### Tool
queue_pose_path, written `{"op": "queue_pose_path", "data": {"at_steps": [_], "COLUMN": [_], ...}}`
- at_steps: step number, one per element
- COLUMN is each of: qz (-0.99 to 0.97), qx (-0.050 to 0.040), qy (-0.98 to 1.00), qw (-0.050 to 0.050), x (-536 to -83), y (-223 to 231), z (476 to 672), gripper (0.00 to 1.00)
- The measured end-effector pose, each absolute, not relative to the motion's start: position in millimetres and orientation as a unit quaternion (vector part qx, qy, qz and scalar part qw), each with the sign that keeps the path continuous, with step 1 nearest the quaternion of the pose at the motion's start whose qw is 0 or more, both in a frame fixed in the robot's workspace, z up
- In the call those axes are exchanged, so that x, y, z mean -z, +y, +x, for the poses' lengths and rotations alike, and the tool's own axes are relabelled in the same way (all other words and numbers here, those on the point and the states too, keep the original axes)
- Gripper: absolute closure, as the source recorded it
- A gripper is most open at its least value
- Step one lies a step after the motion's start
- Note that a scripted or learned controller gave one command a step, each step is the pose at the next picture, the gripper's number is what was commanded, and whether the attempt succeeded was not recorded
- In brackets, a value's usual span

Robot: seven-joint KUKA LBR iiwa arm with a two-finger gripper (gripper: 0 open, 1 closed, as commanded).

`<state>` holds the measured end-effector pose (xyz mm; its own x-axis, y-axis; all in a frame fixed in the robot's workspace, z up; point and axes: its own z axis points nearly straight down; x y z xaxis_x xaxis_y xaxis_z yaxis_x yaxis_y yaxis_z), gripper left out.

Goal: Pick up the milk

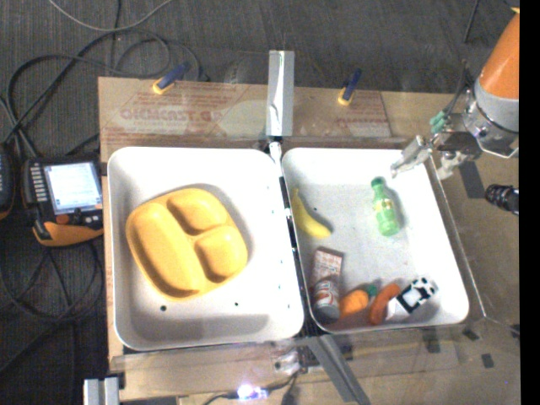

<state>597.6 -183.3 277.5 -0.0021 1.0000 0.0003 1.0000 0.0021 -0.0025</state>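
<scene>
The milk [418,295] is a small black-and-white carton lying in the front right corner of the right bin [451,251]. It touches an orange carrot [382,300]. My gripper [424,162] hangs over the bin's far right corner, well behind the milk and above the rim. Its two fingers stand apart with nothing between them, so it is open. A green bottle [385,207] lies between the gripper and the milk.
The right bin also holds a banana [309,217], a brown carton [327,265], a can [325,296] and a second carrot [355,302]. A yellow divided plate [187,240] lies in the left bin [126,310]. A metal post [279,95] stands behind the bins.
</scene>
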Motion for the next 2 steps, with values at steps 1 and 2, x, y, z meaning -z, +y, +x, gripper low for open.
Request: {"op": "queue_pose_path", "data": {"at_steps": [1,2], "qz": [-0.676,-0.742], "qx": [-0.0006,-0.0010], "qy": [-0.737,-0.671], "qw": [-0.001,0.001], "x": [-351,-282], "y": [-180,-219], "z": [633.6,603.4], "gripper": [0.00,0.00]}}
